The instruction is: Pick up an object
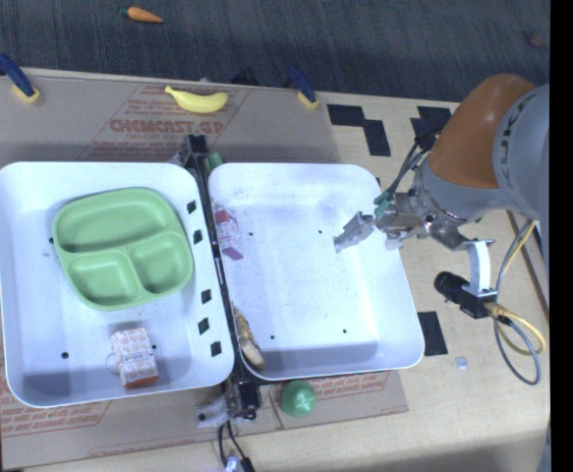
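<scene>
Camera view: gripper (350, 232) over the right bin (296, 352), near its right wall; can't tell how far open, nothing visibly held. Left bin (11, 264) has green tray (122, 246) and small carton (134, 356). Green ball (299, 398) sits on bench (463, 401).

A dark grey carpeted floor (266, 18) is running along the far side of the wooden bench (463, 401). A brown cardboard sheet (257, 126) is covering the bench top. Blue clamps (18, 77) are pinning the sheet's far edge. Black square markers (360, 126) are lying just right of the sheet.
</scene>
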Controlling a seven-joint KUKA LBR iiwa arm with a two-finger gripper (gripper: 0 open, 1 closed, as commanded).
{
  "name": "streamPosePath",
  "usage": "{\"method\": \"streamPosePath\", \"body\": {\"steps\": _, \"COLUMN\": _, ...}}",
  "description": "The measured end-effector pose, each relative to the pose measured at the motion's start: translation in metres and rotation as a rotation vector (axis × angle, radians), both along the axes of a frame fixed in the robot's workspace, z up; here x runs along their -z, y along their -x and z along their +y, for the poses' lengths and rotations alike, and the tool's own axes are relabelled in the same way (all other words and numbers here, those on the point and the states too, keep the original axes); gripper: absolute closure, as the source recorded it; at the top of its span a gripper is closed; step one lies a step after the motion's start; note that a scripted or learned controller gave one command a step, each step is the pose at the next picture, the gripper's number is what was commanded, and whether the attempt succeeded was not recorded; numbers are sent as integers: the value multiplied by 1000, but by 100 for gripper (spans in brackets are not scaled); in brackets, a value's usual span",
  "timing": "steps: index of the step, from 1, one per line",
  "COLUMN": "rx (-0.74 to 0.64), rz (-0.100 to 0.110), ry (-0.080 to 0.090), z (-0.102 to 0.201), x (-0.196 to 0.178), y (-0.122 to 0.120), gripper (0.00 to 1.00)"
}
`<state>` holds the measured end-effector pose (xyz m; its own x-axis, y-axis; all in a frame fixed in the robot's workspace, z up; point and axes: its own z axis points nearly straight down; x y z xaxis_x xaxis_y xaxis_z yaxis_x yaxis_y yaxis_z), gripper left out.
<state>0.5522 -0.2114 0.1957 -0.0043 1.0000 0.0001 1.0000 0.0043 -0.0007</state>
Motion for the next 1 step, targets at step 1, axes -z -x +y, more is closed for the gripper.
{"method": "streamPosePath", "body": {"steps": 1, "rx": -2, "rz": 3, "ry": -1, "z": 0, "x": 14, "y": -7, "gripper": 0}}
